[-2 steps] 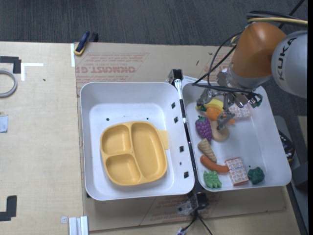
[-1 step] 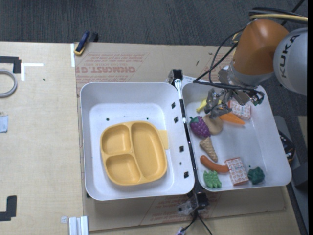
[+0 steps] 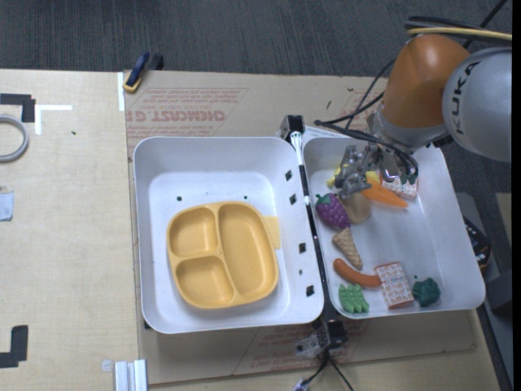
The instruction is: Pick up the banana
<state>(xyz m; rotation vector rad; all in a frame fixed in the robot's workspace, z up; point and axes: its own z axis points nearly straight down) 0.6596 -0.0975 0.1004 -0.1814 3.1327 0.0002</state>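
The banana (image 3: 372,175) is mostly hidden. Only small yellow bits of it show at the back of the right bin (image 3: 452,243), under and beside the gripper. My gripper (image 3: 355,174) hangs low right over it, reaching down from the orange-banded wrist (image 3: 423,80). The gripper body covers the spot where it meets the banana, so any contact is hidden.
Crowded round the gripper are an orange carrot (image 3: 385,196), purple grapes (image 3: 331,211) and a brownish piece (image 3: 357,208). Toward the front lie a cone-shaped wedge (image 3: 347,246), a sausage (image 3: 356,274), a green toy (image 3: 352,299), a red box (image 3: 394,285) and broccoli (image 3: 425,291). A yellow divided plate (image 3: 221,253) sits in the left bin (image 3: 155,186).
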